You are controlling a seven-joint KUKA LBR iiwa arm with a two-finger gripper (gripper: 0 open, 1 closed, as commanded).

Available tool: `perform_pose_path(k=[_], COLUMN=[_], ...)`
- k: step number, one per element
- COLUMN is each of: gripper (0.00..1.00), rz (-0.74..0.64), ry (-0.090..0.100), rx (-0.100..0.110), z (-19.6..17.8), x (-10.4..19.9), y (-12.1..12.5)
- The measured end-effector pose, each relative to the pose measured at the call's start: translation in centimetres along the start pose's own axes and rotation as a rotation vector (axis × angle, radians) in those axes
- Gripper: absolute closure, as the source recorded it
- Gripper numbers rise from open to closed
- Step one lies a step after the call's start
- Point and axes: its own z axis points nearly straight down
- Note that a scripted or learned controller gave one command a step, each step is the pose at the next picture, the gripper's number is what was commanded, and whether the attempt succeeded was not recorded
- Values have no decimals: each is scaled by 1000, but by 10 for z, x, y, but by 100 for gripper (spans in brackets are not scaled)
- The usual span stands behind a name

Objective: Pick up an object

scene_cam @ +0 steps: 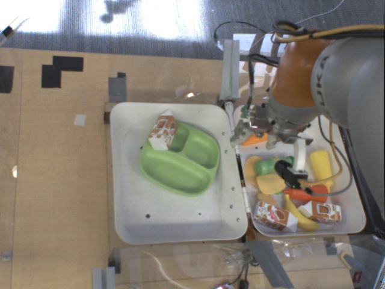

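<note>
My gripper (pixel 255 129) hangs over the far left corner of the right bin (pixel 355 218), under the grey arm with its orange band. An orange toy piece (pixel 254 140) lies right below the gripper, against the bin's left wall; whether it is gripped is not visible. The right bin holds several toy foods: a green piece (pixel 264 166), a yellow piece (pixel 320 164), a pale orange slice (pixel 271 184), a banana (pixel 299 217), a red-orange piece (pixel 308 192) and two small cartons (pixel 272 214) (pixel 325 211).
The left bin (pixel 174 221) bears a green divided plate (pixel 180 164) with a small brown-and-white carton (pixel 163 131) leaning on its far left rim. A grey post (pixel 227 71) stands behind the gap between the bins.
</note>
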Motion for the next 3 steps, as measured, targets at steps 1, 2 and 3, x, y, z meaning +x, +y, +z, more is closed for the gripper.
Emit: perform_pose_path(k=[1, 2, 3], gripper=[0, 0, 0], rz=[-92, -38, 0], ry=[1, 0, 0], rx=[0, -2, -20], z=[9, 0, 101], x=[9, -79, -93], y=[-16, -56, 3])
